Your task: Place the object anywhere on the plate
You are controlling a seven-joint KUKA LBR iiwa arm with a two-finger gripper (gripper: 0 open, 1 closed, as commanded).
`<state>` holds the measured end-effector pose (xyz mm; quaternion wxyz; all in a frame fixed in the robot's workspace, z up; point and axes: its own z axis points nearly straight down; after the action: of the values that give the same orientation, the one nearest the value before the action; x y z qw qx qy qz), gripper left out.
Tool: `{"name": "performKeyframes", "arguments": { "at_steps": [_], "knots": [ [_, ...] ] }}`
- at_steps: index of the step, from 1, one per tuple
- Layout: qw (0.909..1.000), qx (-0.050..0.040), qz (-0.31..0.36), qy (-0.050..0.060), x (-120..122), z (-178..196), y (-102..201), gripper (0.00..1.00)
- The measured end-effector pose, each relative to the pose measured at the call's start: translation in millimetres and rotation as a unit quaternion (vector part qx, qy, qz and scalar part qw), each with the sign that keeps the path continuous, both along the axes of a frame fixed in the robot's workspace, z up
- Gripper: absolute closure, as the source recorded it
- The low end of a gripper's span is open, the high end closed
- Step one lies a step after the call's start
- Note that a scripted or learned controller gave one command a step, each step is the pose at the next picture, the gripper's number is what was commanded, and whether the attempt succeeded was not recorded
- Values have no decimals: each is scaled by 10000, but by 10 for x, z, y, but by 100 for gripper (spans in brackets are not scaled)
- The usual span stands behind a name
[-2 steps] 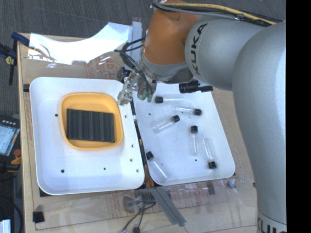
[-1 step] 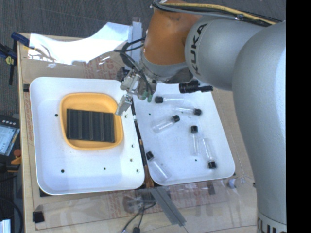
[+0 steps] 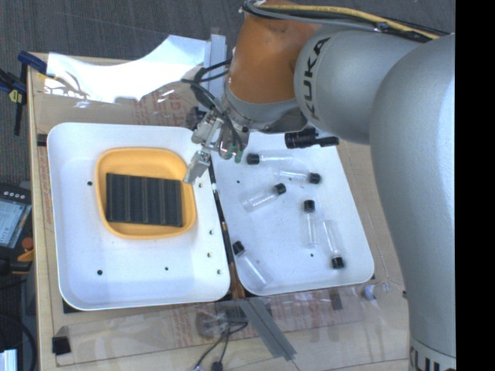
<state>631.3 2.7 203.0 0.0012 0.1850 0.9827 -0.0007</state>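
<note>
Your arm [image 3: 363, 91] fills the right of the view, its orange band [image 3: 263, 52] above the wrist, reaching in over the top edge of the right bin [image 3: 348, 238]. The tabletop [image 3: 155, 338] carries that bin and the left bin [image 3: 77, 269] side by side. In the left bin you see a yellow plate [image 3: 116, 172] with a dark ribbed insert [image 3: 147, 199]. The hand [image 3: 203, 159] points down and left, its tip over the seam between the bins, just beside the plate's right rim. It pinches a clear vial [image 3: 197, 167] that hangs tilted toward that rim; you cannot tell whether it touches. Across the right bin lie more clear vials with black caps: one [image 3: 267, 159] near the hand, one [image 3: 263, 197] mid-bin, one [image 3: 332, 246] at the right, one [image 3: 247, 263] at the lower left corner.
</note>
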Motion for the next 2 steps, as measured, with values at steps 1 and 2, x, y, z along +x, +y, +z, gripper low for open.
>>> {"name": "performKeyframes", "arguments": {
  "at_steps": [1, 2],
  "knots": [
    [10000, 0, 0, 0, 0, 0, 0, 0],
    [10000, 0, 0, 0, 0, 0, 0, 0]
  ]
}}
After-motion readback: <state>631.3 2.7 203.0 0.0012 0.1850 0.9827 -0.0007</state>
